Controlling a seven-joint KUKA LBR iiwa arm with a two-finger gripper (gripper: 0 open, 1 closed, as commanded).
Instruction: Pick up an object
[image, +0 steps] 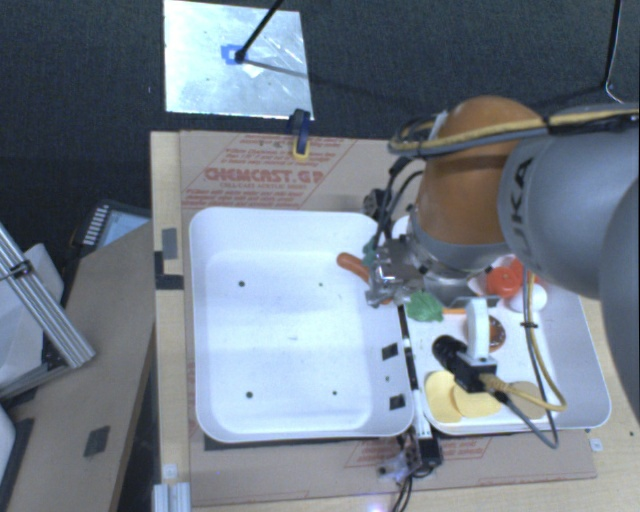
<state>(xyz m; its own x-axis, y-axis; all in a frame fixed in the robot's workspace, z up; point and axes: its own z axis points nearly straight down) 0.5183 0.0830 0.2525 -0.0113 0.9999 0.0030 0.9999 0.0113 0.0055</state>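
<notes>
Over the seam where the two white bins meet, toward their far edges, we see the gripper (383, 285) hanging low, with the grey arm (570, 200) and its orange band stretching above the right bin (578, 378). We cannot tell whether the gripper is spread or pressed together, because the wrist hides much of it at this slant. At the right edge of the left bin (270, 340), close to its far right corner, lies a small orange object (350, 264). Its right end sits just beside the gripper, and we cannot tell whether the two touch or whether the object is pinched. In the right bin, a green piece (425, 308) lies against the left edge, just beside the gripper on its near side. A red piece (505, 278) shows farther right, partly covered by the arm. Two pale yellow discs (455, 396) overlap in the near left corner of that bin.
</notes>
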